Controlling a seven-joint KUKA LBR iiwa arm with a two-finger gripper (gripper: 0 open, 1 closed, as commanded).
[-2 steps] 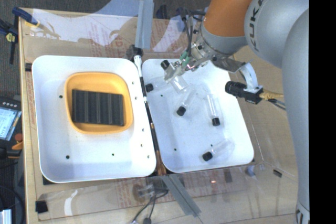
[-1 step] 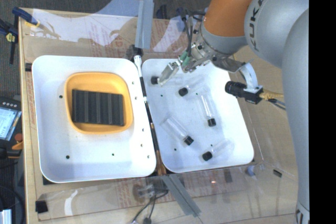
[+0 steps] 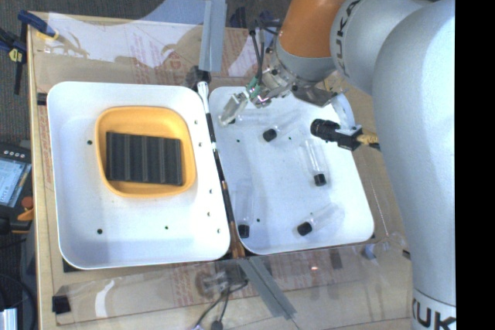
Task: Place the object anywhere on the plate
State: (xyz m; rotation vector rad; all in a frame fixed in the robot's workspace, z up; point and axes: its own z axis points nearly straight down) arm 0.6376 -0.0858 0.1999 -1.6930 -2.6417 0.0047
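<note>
A yellow plate (image 3: 143, 122) with a dark ribbed insert (image 3: 145, 157) lies in the left bin (image 3: 77, 228). Several clear tubes with black caps lie in the right bin (image 3: 352, 224): one (image 3: 315, 160) at mid right, one (image 3: 317, 220) near the front, one (image 3: 246, 212) along the left wall, and a black cap (image 3: 268, 134) nearer the back. My gripper (image 3: 231, 113) hangs low over the right bin's back left corner, close to the divider between the bins. It is apart from the black cap, which lies to its right and a little nearer the front.
The large grey arm with its orange band (image 3: 317, 11) covers the right side and back of the right bin. A black connector (image 3: 331, 131) juts out over that bin. A grey bar (image 3: 211, 31) stands behind the bins, and paper sheets lie on the bench.
</note>
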